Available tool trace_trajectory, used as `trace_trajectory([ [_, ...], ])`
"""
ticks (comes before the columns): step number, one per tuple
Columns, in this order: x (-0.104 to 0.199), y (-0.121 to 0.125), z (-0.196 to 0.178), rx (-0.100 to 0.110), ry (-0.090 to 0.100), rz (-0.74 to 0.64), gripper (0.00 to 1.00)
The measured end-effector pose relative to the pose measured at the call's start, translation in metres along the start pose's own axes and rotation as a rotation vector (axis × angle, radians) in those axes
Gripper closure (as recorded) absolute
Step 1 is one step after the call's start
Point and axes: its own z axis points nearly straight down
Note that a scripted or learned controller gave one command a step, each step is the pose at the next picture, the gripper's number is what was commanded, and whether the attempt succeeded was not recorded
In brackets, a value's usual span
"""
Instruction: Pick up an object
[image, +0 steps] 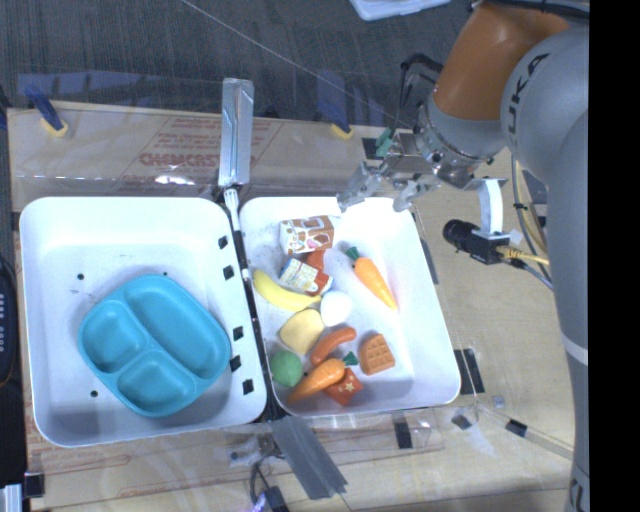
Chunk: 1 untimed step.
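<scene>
Gripper (378, 196) hanging over the back rim of the right bin (425, 290), fingers spread apart with nothing between them, tips just above the white edge and not touching any of the toys. Grey arm (545, 110) coming in from the upper right, orange band (480, 55) sitting right above the wrist, whole thing angled down and left toward the bin's far corner. Plenty to grab in that bin: small carton (307, 236) closest to the fingers, near the back, with a second little box (300, 273) just in front of it. Carrot (372, 280) lying slanted to the right of those. Banana (280, 291) along the left wall, white egg (336, 306) beside it, pale yellow chunk (301, 330) below that. Green ball (286, 368), another carrot (318, 377) and a waffle (376, 354) crowded toward the front. Left bin (60, 240) with a blue divided tray (153, 343) lying in it.
</scene>
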Motion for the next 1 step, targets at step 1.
trace_trajectory([
  [1, -0.0144, -0.0444, 0.1598, 0.010, 0.002, 0.035, 0.00],
])
